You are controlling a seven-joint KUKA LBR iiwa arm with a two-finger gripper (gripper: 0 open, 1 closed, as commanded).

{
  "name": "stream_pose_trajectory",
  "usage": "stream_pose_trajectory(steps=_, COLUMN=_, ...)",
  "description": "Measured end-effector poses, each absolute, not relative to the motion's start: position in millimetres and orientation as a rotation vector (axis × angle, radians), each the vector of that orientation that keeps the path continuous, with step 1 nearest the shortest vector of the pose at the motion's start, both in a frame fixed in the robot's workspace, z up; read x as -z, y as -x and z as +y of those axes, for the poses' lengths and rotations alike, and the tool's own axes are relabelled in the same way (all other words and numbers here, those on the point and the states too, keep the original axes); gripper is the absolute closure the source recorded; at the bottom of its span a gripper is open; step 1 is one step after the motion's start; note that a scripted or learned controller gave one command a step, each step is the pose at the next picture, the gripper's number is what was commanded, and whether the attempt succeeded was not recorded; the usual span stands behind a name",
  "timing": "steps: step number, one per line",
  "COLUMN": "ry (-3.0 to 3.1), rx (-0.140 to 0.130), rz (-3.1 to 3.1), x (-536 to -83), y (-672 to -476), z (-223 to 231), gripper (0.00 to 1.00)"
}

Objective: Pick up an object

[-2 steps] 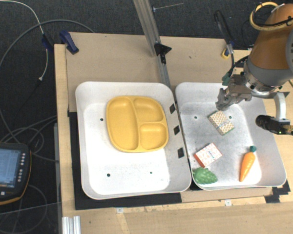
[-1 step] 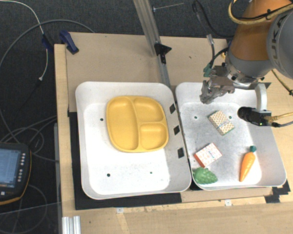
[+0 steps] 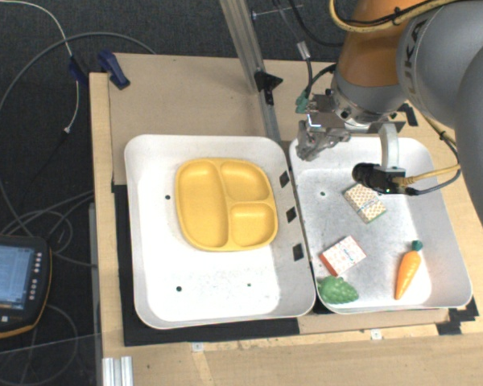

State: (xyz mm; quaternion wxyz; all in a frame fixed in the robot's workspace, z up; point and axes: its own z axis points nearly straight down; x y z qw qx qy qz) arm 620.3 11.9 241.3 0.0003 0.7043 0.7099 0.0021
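From my seat, the tool (image 3: pixel 318 139) hangs over the far left corner of the right bin (image 3: pixel 435 215), and I cannot tell whether it is apart or together; nothing shows in its grip. The nearest candidate is the small patterned box (image 3: pixel 365 203), lying toward the near side and a little to the right of the tool, its long axis running diagonally. Further toward the near edge sit the red-and-white box (image 3: pixel 343 256), the green piece (image 3: pixel 337 289) and the carrot (image 3: pixel 408 270). The yellow tray (image 3: pixel 225 203) is in the left bin (image 3: pixel 145 215), which I'd leave alone.
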Motion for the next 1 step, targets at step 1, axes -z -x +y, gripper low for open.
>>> stream_pose_trajectory(steps=1, ry=-2.213, rx=-0.006, rz=2.23, x=-249.2, y=-631.1, z=68.6, gripper=1.0)
